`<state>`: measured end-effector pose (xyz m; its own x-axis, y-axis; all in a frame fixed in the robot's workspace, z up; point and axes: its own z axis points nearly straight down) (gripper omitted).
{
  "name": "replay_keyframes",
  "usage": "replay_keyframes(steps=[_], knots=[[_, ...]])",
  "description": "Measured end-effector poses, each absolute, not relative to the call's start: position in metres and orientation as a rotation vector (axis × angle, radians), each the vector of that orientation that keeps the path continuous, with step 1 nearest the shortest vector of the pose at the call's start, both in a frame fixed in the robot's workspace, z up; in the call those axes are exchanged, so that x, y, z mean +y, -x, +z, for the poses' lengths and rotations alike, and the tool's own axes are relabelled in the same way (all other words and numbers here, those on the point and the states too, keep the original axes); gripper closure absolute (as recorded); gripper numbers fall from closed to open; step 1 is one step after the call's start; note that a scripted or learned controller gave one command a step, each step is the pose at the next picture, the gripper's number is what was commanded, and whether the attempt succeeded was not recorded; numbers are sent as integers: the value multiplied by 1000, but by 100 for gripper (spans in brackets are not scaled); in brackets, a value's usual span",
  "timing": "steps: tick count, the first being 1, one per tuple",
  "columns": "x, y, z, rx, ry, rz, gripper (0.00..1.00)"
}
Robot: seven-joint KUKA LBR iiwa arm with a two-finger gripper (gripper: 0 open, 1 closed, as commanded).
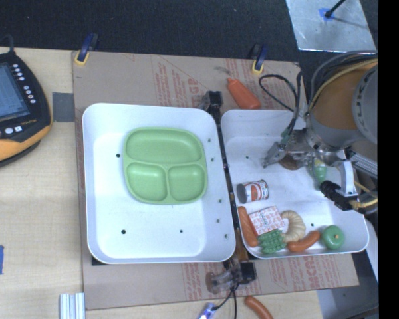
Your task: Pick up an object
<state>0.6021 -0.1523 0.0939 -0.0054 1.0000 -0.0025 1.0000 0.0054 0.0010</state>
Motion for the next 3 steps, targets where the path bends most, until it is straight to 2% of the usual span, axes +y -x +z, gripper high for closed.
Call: replay_keyframes(steps=[1, 2, 3], knots=[[-187, -654, 99, 2235, -2214, 20, 0], [-145, -658, 94, 2227, -2216, 0, 0], [-184, -657, 94, 2223, -2216, 0, 0]])
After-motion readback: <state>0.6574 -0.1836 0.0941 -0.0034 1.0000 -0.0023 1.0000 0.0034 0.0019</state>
